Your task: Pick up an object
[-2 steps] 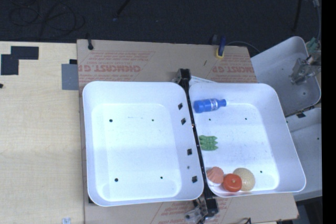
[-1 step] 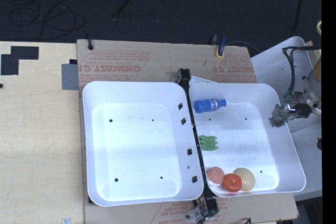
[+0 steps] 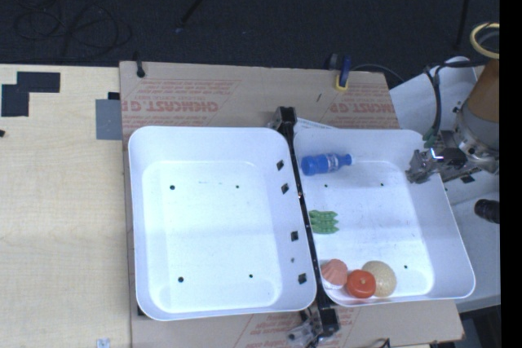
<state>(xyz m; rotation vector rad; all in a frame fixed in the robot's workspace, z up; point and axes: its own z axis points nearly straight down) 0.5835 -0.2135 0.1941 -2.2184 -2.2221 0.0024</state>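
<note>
The right bin holds a blue bottle lying on its side near the far left corner. A small green pea pod lies by the bin's left wall. At the near edge sit a pink round piece, a red tomato-like ball and a pale yellow ball, all close together. My gripper hangs at the bin's far right rim, well right of the bottle, with nothing seen between its parts.
The left bin stands beside the right one, with a black clip strip along their shared edge. Cardboard lies under both bins. Cables and white paper lie by the arm on the right.
</note>
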